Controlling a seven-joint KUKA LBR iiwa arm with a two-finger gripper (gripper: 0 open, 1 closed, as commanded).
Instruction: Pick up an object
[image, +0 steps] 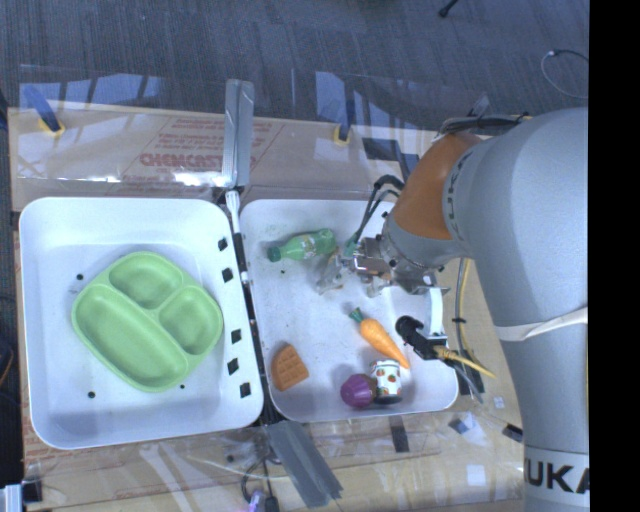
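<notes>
Right bin (300, 400), contents: gripper (338, 270) low near the upper middle, finger spread impossible to tell, just beside a green bottle (303, 245) lying flat; carrot (380, 338), purple onion (356, 391), small jar (387, 381) and orange wedge (289, 367) lower down

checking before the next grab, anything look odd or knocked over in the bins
Mildly. The green bottle lies on its side near the right bin's back wall, close to the hand. The green divided plate sits askew in the left bin. Nothing looks spilled or broken.
</notes>
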